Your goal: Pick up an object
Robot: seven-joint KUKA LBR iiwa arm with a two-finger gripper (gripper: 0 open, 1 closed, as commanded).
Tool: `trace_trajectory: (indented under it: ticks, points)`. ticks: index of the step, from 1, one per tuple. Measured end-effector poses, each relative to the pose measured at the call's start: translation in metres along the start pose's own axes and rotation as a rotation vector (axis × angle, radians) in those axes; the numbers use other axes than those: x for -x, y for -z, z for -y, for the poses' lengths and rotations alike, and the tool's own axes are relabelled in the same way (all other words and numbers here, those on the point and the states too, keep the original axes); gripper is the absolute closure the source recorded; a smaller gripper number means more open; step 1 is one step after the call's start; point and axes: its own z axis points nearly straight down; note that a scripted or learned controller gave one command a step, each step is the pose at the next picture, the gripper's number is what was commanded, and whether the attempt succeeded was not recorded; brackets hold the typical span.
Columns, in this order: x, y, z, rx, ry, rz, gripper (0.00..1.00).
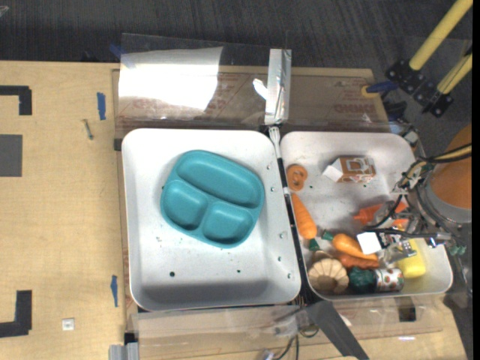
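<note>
Looking down from the camera view: two white bins sitting side by side on the tabletop point(52, 201). Left bin point(139, 223) carrying a teal tray point(212, 197) with three compartments, lying a little tilted near the middle. Right bin point(330, 201) holding the pile of toys to choose from: a carrot point(302, 216) lying just beside the left wall, an orange disc point(297, 174) above it, a brown packet point(354, 168) apart near the far wall, a tan shell point(328, 274), a green piece point(361, 278) and a yellow block point(411, 265) crowding together along the near wall.

Arm point(450, 193) reaching in from the right, with the pincer point(394, 223) hanging low over the right half of the pile, among loose wires. Not possible to tell whether the pincer is apart or together, and not seeing any toy clamped in it.

Judging the step: probably lowering to grasp, nothing lifted yet. Next move likely calling for closing on one single toy, perhaps the yellow block or the orange piece point(352, 247) just beside, then rising straight up without dragging the touching neighbours.
</note>
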Motion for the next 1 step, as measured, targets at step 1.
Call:
trace_trajectory:
  ticks: [1]
  points:
    - [0.0380, 0.1618, 0.0007, 0.016, -0.009, -0.034, 1.00]
